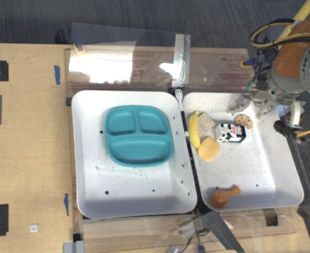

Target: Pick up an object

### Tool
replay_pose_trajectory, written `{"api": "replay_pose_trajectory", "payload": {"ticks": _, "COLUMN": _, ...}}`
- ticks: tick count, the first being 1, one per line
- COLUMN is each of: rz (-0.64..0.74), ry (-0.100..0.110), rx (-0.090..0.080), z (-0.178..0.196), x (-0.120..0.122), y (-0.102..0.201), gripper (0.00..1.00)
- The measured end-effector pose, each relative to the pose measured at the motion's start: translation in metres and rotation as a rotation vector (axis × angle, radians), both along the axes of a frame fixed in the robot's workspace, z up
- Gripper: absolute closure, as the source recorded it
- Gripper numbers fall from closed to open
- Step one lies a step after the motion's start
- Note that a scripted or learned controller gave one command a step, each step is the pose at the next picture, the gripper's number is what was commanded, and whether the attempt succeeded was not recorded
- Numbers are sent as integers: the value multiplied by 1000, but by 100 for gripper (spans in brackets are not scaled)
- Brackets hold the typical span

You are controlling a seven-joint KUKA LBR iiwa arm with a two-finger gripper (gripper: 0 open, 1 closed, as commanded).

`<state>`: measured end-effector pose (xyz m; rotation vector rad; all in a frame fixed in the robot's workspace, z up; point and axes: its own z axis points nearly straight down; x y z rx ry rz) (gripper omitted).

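Over the right bin [281, 188], the pincer [252, 101] hung near the far rim; whether spread or pressed together I could not tell. Banana [194, 129], yellow lump [209, 148], cookie [243, 120] and black-and-white piece [232, 133] lay crowded; a grab risked nudging neighbours or closing on nothing. Red lettering on the back panel [228, 70] was unreadable.

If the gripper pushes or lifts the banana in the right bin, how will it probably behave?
The banana looks smooth and curved, so it may pivot or slide when pushed rather than roll straight. It lies against the bin wall and close to the yellow piece, so fingers may lack room and it could slip.
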<state>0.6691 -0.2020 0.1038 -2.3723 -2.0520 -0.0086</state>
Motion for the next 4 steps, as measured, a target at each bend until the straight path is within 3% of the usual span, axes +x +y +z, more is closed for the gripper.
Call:
{"api": "replay_pose_trajectory", "payload": {"ticks": 1, "rz": -139, "ry": -2, "rx": -8, "z": 14, "x": -1, "y": 3, "gripper": 0}}
{"api": "replay_pose_trajectory", "payload": {"ticks": 2, "rz": -51, "ry": 0, "rx": -7, "z": 39, "x": -39, "y": -1, "gripper": 0}}
{"api": "replay_pose_trajectory", "payload": {"ticks": 3, "rz": -353, "ry": 2, "rx": -6, "z": 7, "x": -3, "y": 51, "gripper": 0}}
{"api": "replay_pose_trajectory", "payload": {"ticks": 4, "rz": -43, "ry": 2, "rx": -7, "z": -18, "x": -56, "y": 19, "gripper": 0}}
